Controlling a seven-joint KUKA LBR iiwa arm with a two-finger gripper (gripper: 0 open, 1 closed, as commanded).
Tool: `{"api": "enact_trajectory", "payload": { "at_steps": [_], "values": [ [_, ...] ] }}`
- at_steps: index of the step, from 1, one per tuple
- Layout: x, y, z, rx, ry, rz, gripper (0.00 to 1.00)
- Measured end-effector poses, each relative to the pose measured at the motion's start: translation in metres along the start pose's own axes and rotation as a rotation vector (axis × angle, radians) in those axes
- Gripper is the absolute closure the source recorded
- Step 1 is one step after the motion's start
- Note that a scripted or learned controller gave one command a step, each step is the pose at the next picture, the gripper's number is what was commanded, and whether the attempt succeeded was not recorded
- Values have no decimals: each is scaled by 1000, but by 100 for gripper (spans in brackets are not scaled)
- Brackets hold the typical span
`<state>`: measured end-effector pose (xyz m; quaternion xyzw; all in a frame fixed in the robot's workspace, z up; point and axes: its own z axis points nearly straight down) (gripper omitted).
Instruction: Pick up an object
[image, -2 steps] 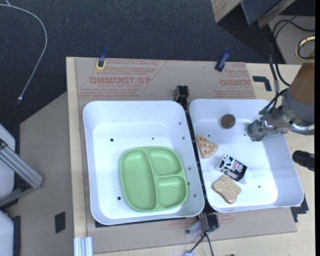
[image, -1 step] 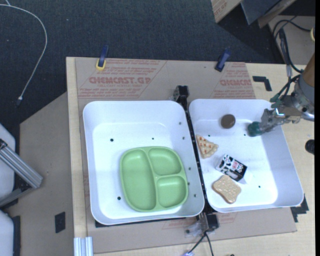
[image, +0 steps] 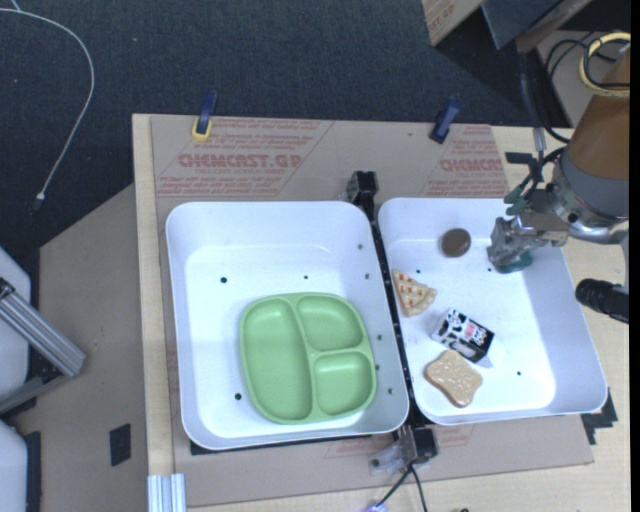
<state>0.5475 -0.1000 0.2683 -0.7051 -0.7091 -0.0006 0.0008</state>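
The right bin (image: 560, 350) holds a small brown round disc (image: 456, 242), a waffle-patterned cracker piece (image: 412, 292), a black-and-white packet (image: 466, 335) and a tan toast-shaped slice (image: 453, 378). My gripper (image: 512, 255) hangs low over the bin's far right part, a short way right of the brown disc. A small teal shape (image: 518, 264) shows right at its tip; whether it is held or just lying there is unclear. The grey arm with its orange band (image: 600, 130) comes in from the right.
The left bin (image: 200, 250) holds a green divided plate (image: 305, 355) in its near half. A black clamp (image: 362, 186) sits where the bins meet at the back. Blue clips (image: 445, 120) pin the cardboard base at the far edge.
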Motion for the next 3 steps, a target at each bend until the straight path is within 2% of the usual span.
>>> {"api": "enact_trajectory", "payload": {
  "at_steps": [2,3],
  "values": [
    [103,1,0,2,1,0,100],
    [150,-13,10,3,0,1,100]
  ]
}}
